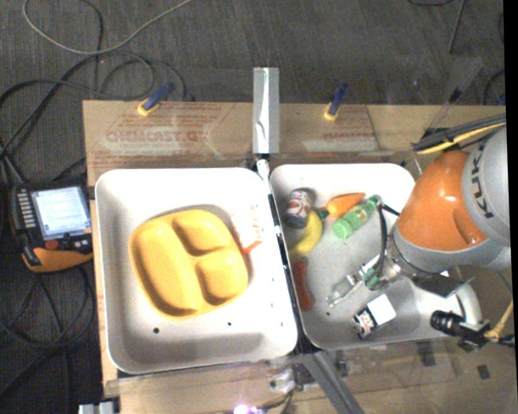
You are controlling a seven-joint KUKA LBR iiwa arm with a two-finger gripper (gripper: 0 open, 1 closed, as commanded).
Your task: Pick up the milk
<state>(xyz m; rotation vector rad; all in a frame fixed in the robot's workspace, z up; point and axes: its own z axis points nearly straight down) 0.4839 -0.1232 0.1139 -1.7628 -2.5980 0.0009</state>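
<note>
Milk carton (375, 313): small, white with a dark end, lying on the floor of the right bin (331, 335) near its front edge. Gripper (348, 285): just above and left of the carton, fingers spread open, gripping nothing. Arm (450, 212): grey and orange, over the bin's right side. Farther back: banana (309, 232), green bottle (355, 216), carrot (345, 203), can (298, 206). Left bin (116, 249): yellow divided tray (190, 260).
</note>
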